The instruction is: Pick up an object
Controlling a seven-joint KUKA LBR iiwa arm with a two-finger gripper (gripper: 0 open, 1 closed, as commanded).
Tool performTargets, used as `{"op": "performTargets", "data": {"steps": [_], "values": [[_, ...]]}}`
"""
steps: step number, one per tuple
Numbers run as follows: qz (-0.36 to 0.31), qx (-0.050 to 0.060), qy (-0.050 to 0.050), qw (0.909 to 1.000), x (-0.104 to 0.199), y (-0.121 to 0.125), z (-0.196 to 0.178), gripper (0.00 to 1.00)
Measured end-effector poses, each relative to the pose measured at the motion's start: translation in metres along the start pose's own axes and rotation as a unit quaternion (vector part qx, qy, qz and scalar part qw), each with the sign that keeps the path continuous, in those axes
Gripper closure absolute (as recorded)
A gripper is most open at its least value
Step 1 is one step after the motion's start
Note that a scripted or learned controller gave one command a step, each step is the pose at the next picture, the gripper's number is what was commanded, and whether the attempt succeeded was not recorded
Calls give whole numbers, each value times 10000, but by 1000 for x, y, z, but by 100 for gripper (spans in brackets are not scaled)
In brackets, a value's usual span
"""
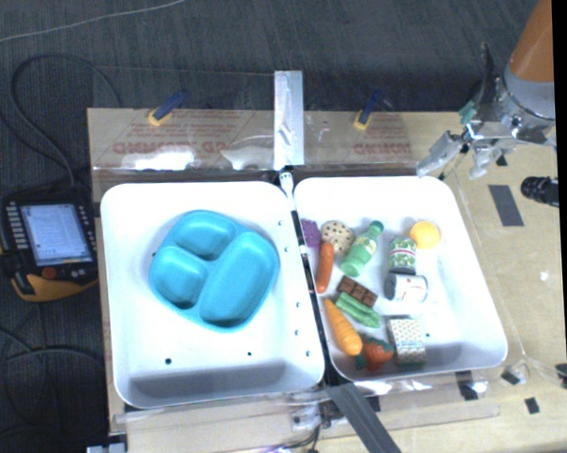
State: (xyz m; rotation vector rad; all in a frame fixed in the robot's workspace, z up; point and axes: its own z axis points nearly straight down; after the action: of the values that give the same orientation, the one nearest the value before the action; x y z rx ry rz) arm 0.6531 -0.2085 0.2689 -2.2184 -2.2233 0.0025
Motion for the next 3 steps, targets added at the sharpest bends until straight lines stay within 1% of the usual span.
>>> {"op": "performTargets", "data": {"steps": [1,2,3], "values": [[-29,12,-3,10000,-15,-79,98,0],[-1514,-1,36,9885,-9,-105,163,0],[-1096,-59,58,9939,-4,-88,176,0]]}}
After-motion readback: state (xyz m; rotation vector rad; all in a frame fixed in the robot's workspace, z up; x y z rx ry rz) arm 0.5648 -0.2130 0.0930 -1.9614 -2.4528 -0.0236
